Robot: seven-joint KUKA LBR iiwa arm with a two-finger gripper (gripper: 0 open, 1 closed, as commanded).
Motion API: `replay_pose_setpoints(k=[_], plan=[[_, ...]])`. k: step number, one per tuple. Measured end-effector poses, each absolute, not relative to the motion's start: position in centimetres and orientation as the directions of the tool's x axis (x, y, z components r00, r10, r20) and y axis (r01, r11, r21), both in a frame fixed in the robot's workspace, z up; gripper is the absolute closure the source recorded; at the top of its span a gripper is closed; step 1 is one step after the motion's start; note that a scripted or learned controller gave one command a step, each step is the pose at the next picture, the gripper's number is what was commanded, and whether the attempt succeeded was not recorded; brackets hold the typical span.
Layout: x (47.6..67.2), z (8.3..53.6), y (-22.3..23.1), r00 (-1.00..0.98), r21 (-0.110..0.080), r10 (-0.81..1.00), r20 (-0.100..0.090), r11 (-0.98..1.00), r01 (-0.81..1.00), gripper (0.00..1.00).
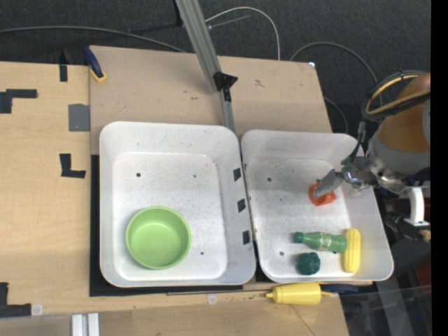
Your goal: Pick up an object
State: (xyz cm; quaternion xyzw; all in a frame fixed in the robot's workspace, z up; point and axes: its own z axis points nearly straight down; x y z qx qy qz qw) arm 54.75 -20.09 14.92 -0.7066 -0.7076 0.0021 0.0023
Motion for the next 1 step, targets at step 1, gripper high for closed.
replay_pose_setpoints(k=[1], plan=[[54.32, 10.32, -19.40, -0.002, -0.006, 1.000, 0.001, 0.002, 1.000, 0.00]])
